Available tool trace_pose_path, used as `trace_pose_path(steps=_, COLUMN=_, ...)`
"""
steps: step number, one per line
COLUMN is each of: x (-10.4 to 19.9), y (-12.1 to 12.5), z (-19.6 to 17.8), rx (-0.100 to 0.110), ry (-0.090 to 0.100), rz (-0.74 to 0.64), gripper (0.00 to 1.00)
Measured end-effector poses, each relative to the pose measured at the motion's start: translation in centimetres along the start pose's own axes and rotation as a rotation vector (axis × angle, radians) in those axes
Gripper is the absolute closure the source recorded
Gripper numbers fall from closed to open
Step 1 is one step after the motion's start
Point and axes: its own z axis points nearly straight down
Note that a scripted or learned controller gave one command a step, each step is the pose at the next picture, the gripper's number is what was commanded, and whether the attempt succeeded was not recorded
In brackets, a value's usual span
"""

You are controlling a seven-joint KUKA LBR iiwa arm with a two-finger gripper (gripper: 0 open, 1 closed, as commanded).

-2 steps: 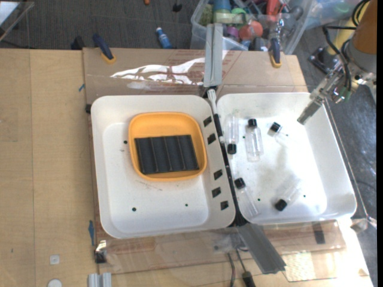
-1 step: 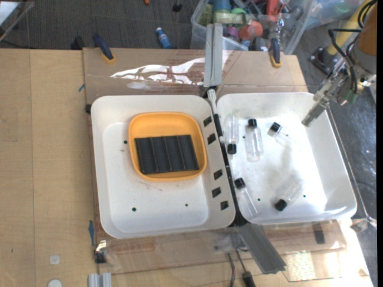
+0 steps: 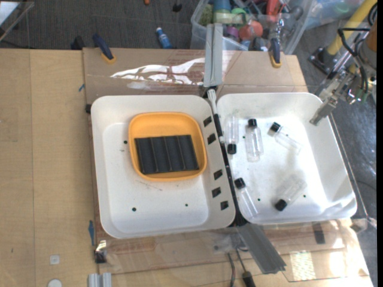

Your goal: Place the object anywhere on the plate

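An orange plate [image 3: 139,130] lies in the left bin [image 3: 155,214], and a black ridged insert [image 3: 166,154] covers its middle. In the right bin [image 3: 317,160] lie several clear vials with black caps: one [image 3: 254,141] near the middle, one [image 3: 286,139] to its right, one [image 3: 230,136] by the divider, and two [image 3: 291,191] [image 3: 245,197] toward the front. My gripper [image 3: 320,113] hangs over the right bin's far right rim, small and partly cut off, apart from every vial.
Black clips [image 3: 218,174] line the divider between the bins. A clear tub of coloured toys [image 3: 257,11] stands behind the bins. Cables and yellow metal parts [image 3: 356,34] crowd the far right. Clamps [image 3: 105,51] hold the brown board at the back.
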Motion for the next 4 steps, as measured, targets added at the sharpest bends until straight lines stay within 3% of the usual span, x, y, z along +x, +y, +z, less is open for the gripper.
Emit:
trace_pose_path(steps=2, x=0.8, y=1.2, z=0.3, rx=-0.001, ry=0.003, rz=-0.311, gripper=0.00)
trace_pose_path(steps=3, x=1.6, y=2.2, z=0.6, rx=-0.001, ry=0.004, rz=-0.380, gripper=0.00)
trace_pose_path(steps=4, x=0.2, y=0.5, z=2.4, rx=-0.002, ry=0.004, rz=-0.369, gripper=0.00)
